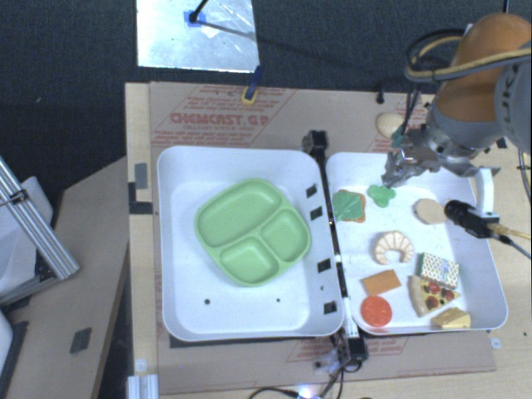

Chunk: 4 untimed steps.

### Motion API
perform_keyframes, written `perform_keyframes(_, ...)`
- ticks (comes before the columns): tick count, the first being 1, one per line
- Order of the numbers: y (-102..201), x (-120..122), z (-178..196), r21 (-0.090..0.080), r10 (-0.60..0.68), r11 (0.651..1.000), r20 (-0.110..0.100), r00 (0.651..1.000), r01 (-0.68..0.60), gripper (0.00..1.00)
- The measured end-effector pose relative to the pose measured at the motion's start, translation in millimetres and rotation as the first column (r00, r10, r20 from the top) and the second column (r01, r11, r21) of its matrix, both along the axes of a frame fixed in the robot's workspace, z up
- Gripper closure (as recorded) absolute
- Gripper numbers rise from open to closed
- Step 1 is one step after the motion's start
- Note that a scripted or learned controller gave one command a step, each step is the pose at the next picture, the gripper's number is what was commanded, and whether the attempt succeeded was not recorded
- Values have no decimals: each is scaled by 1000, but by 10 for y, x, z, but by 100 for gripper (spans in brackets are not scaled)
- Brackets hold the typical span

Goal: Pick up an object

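The gripper (397, 175) hangs low over the back of the right bin (490, 285), pointing down. Its tips are right next to a small green piece (381, 195), near the piece's top edge. I cannot tell if the gripper is spread or pressed together, and I cannot tell if it touches the green piece. The grey arm (465, 127) comes in from the right and bends down toward the bin, with its orange band (490, 48) up high.

Just to the left of the small green piece lies a bigger green leaf shape (350, 205). To the right sits a tan round piece (430, 212). Closer to the front are a croissant (394, 245), an orange square (381, 283), a red round piece (376, 310), a pizza slice (431, 294), a green checked block (438, 268) and a yellow cheese wedge (451, 318).

The left bin (179, 306) holds a green plate (252, 231) with three parts. Both bins sit on the desk (108, 214).
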<state>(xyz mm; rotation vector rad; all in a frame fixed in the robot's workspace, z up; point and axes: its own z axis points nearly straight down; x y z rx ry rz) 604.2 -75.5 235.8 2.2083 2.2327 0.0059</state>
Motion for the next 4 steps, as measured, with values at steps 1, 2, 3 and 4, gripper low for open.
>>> perform_keyframes(1, 628, 45, -83, 0, 0, 1000, -2, 1000, 0, 100)
perform_keyframes(2, 1264, 107, -107, 1, 0, 1000, -1, 1000, 0, 100)
perform_keyframes(3, 1729, 16, -23, 1, -1, 1000, -2, 1000, 1, 100)
perform_keyframes(4, 1758, 146, -64, -1, -4, 1000, -1, 1000, 4, 100)
